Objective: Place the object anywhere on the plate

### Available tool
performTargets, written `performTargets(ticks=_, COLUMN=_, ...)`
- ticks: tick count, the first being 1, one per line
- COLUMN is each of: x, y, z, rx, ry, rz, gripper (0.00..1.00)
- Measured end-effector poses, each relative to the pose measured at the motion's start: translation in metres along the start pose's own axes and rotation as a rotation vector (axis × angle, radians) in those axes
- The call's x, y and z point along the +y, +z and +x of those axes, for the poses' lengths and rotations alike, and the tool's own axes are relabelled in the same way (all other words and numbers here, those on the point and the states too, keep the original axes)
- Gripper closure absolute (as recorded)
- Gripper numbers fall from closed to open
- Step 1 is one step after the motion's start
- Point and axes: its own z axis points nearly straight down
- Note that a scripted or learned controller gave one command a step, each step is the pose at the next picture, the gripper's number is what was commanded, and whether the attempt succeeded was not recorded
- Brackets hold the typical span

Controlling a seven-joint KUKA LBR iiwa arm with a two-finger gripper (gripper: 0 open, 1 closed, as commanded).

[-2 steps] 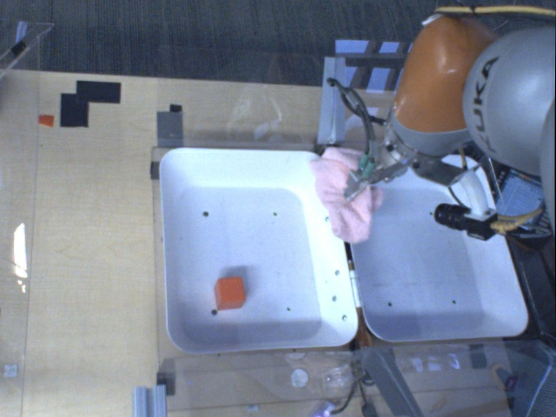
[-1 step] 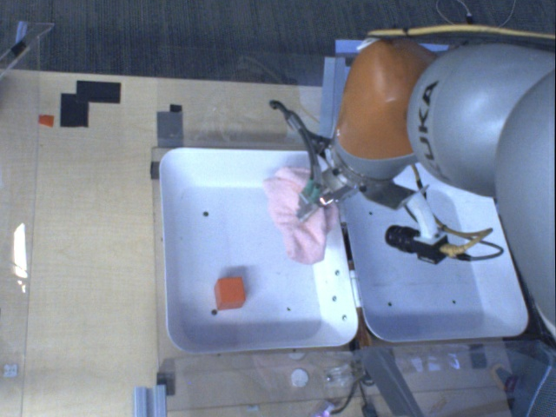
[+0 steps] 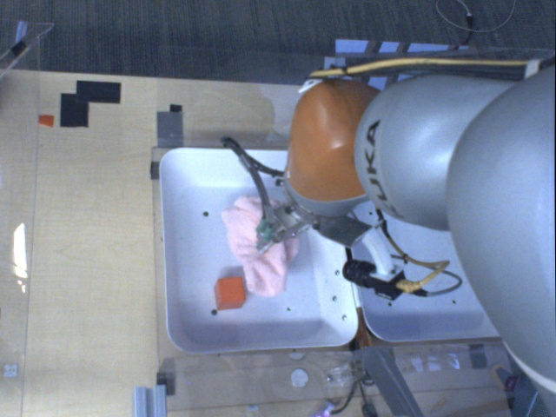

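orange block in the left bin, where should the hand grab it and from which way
Grip the orange block across its two opposite flat sides, coming straight down from above. It lies flat on the left bin floor, top face exposed. Its upper right corner sits close to the pink cloth, so probably close across the sides away from the cloth.

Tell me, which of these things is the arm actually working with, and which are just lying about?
Seemingly part of the job:
- gripper, low over the pink cloth
- left bin, where the cloth lies
- orange block, possibly the object to move; I cannot tell, and I cannot make out a plate

Just lying about:
- black shapes on the bench
- small orange square beside them
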Motion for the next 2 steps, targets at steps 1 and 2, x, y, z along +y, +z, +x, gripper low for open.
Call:
performTargets(ticks=1, x=-0.034, y=0.0, z=-0.128, rx=-0.003, ry=-0.062, rz=-0.003, gripper=1.0)
performTargets(ticks=2, x=-0.07, y=0.001, z=-0.094, rx=-0.001, ry=0.017, rz=0.0, gripper=1.0)
